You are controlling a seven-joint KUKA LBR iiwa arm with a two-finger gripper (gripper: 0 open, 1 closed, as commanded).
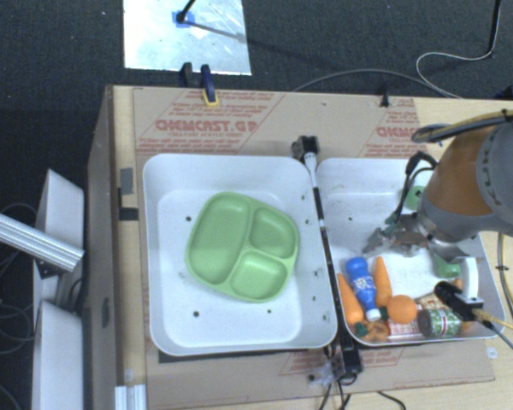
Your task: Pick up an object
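Hovering over the right bin [350, 173], gripper [399, 237] sits above its floor at frame right; can't tell its state. Objects cluster lower right: bottle [362, 285], carrot [382, 278], orange [402, 308]. Approach phase; next needs descent onto one item.

Even, fairly bright overhead light, soft shadows only. Strong glare on the shiny silver sheet [186, 24] beyond the counter's far edge; two shallow white plastic bins [179, 314] nearly washed out. Pic low-res, slightly soft overall; small items at near-right corner blur together.
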